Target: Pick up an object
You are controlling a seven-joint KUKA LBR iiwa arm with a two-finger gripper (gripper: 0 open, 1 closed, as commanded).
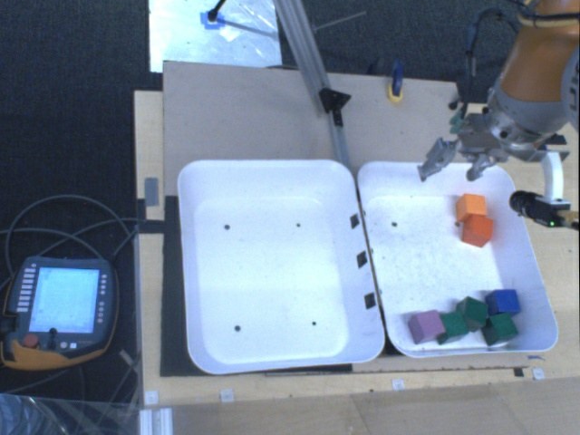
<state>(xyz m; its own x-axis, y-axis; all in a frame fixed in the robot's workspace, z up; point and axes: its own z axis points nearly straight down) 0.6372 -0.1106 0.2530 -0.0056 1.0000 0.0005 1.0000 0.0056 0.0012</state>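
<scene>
We see the arm [535, 53] reaching in from the right, its claw [458, 163] hanging over the far edge of the right bin [535, 270]. The two fingers are spread apart, one angled left, one right, with nothing between them: the claw is released and carries nothing.

Just below and a little right of the claw, we spot two orange cubes [473, 219] in the right bin, one touching the other, the lighter one on the far side, the darker one nearer us. They sit close to the claw but apart from it.

Down at the near end of that bin we have a cluster: a pink cube [423, 325] on the left, green cubes [471, 315] bunched beside it, and a blue cube [503, 301] on the right, all packed close together against the near wall.

The left bin [195, 243] lies alongside, the two touching at their shared edge. Off the counter's [254, 107] left side, a pendant [59, 311] with a lit screen rests on the dark floor.
</scene>
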